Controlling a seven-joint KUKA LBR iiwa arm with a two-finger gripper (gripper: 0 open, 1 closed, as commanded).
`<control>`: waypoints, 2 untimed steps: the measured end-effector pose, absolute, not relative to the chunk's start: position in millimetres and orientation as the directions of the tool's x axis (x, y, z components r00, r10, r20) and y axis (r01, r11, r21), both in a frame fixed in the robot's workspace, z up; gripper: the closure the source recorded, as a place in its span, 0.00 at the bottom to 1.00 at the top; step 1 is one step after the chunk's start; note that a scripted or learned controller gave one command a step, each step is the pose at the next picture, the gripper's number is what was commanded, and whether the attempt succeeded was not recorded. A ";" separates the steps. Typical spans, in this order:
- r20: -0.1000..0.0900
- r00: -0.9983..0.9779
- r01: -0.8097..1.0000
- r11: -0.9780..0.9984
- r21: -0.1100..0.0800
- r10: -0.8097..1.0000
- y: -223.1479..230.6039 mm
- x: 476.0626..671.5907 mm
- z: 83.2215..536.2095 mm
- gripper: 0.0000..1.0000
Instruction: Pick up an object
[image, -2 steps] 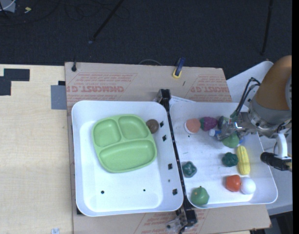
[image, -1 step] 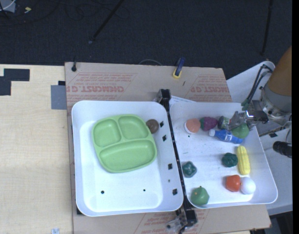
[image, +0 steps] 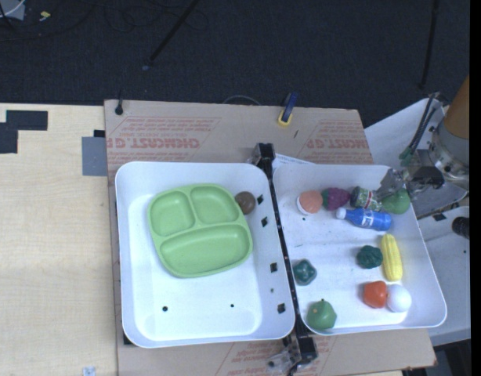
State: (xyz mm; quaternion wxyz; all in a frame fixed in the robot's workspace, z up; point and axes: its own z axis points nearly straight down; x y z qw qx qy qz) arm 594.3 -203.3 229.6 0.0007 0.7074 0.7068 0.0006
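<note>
My gripper [image: 395,183] hangs over the far right corner of the right bin [image: 334,241], just above a green round object [image: 398,204] and beside a small grey-green can [image: 360,197]. A blue bottle [image: 366,219] lies on its side just in front of them. Further left along the back sit a purple item [image: 334,198] and a peach ball [image: 309,202]. Nothing visibly hangs from the gripper.
The right bin also holds a yellow corn [image: 391,257], two dark green pieces [image: 370,257] [image: 305,271], a green apple [image: 321,314], an orange-red item [image: 374,294] and a white ball [image: 398,298]. The left bin [image: 139,288] has a green divided plate [image: 200,229] and a brown ball [image: 245,202].
</note>
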 end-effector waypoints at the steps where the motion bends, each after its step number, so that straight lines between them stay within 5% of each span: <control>1: 0.003 -0.002 1.000 0.002 -0.003 1.000 -153.4 585.1 237.1 1.00; 2: 0.002 -0.002 1.000 0.002 -0.004 1.000 -106.2 584.7 225.3 1.00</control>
